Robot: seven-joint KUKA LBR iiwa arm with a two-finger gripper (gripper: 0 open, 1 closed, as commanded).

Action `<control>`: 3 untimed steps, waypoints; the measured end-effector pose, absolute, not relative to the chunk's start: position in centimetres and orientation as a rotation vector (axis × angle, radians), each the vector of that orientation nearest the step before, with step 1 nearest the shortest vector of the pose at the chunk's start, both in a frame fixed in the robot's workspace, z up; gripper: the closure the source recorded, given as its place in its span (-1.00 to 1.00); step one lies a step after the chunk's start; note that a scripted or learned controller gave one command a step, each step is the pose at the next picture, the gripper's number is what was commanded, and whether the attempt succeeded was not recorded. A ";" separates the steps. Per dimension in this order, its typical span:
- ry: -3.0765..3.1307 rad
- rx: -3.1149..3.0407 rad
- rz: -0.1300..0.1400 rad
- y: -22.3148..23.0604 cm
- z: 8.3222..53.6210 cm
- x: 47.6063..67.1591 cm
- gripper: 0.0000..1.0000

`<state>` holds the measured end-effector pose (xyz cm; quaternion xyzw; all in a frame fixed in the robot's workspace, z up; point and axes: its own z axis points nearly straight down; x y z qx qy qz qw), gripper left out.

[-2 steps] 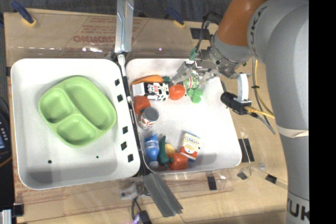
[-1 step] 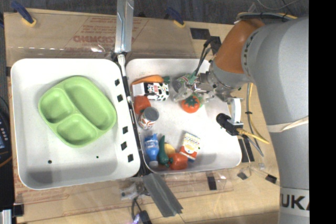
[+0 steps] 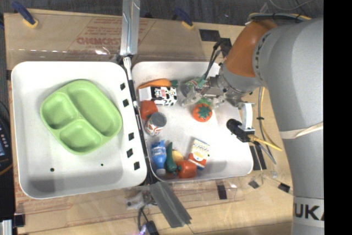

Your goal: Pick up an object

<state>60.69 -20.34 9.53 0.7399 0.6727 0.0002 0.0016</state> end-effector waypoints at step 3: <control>2.121 2.314 -0.001 -20.3 11.6 60.8 1.00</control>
